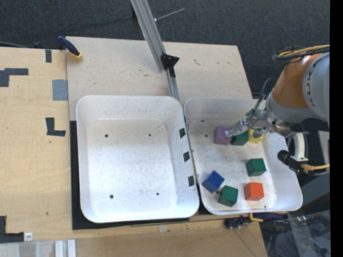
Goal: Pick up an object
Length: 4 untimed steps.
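Note:
My gripper [242, 128] is low in the right bin [284, 199], over its upper middle. It sits in a tight cluster of blocks: a purple block [221, 135] on its left, a dark green block [240, 139] right beneath it, and a yellow block [256, 137] on its right. The gripper partly covers the dark green block. Whether anything is held is hidden from this angle. The arm's orange band [293, 87] rises to the upper right.
Lower in the right bin lie a green block [256, 166], an orange block [254, 190], a blue block [213, 181] and another green block [229, 195]. The left bin [86, 143] stands beside it. A metal pole [153, 31] slants across the bench's back.

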Each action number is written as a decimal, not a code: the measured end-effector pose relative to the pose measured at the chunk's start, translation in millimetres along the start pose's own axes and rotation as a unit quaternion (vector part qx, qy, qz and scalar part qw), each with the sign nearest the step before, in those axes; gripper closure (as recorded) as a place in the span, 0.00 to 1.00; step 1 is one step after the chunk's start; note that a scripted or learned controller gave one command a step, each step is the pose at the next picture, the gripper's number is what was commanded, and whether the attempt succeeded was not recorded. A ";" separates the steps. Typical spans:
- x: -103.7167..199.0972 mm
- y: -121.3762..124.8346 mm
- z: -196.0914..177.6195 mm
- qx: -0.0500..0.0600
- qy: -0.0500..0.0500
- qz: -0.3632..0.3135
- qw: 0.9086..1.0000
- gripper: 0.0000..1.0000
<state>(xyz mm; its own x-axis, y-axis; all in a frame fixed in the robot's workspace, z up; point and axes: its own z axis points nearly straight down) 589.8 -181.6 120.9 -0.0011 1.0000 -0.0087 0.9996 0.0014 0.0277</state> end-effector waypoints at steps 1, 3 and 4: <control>0.4 0.4 -8.5 0.000 0.000 0.000 1.000 1.00; -1.1 0.0 -119.4 0.012 0.004 0.000 1.000 1.00; -1.0 1.7 -158.4 0.013 0.004 0.000 1.000 1.00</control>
<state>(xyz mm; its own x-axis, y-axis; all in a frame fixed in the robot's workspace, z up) 587.1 -181.3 279.3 -0.0019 1.0000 -0.0007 1.0000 0.0019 0.0022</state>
